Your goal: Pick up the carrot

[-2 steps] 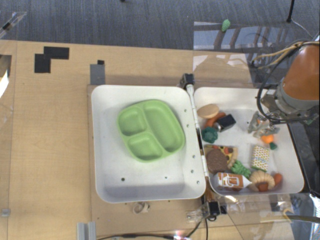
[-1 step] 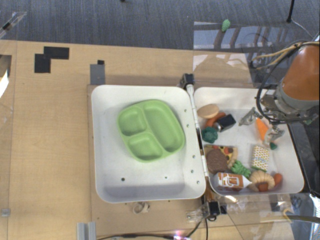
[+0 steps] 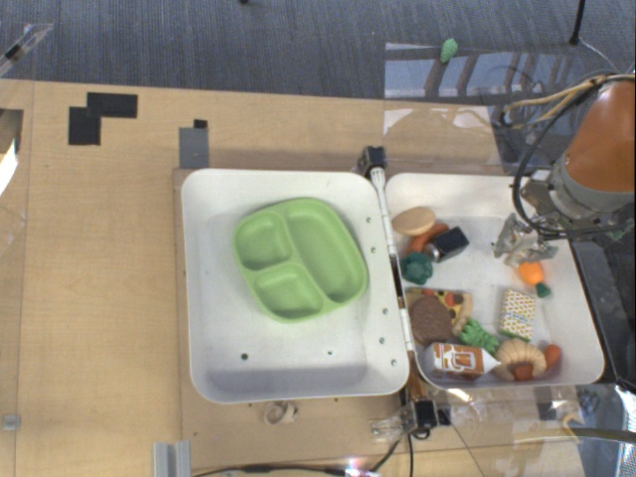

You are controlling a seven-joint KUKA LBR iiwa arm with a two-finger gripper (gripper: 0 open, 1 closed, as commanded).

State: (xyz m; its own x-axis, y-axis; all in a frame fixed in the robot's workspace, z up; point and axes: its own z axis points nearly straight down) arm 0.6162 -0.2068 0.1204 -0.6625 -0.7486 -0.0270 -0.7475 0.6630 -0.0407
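The metal two-finger hand [image 3: 524, 249] is hovering in the right white bin [image 3: 588, 361], fingers spread narrowly, gripping nothing, directly above the small orange carrot [image 3: 533, 274] lying just below its fingertips.

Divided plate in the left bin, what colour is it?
Light green; the plate shows plainly in the camera view.

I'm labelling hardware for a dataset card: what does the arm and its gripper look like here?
The arm is grey, with a rounded orange band above the wrist. Black and pale cables loop beside it. The gripper is small, grey and metallic.
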